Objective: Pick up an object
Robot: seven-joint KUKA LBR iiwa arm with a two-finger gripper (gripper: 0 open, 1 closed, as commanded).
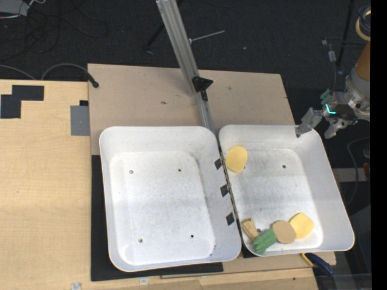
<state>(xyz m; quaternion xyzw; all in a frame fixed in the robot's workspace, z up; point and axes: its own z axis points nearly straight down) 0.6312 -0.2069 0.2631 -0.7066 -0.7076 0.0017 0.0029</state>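
The right bin (314, 162) holds a yellow round piece (236, 159) near its far left corner. At its near edge lie a yellow block (302, 225), a tan disc (283, 232), a green object (264, 241) and a small tan piece (248, 227), clustered together. My gripper (320, 124) hangs at the far right corner of that bin, just above its rim, with its two fingers spread open and nothing between them. It is well away from all the objects.
The left bin (160, 192) sits beside the right one, with black clips (221, 189) along the shared edge. A slanted metal rail (181, 47) rises behind the bins. A wooden board (42, 162) lies to the left.
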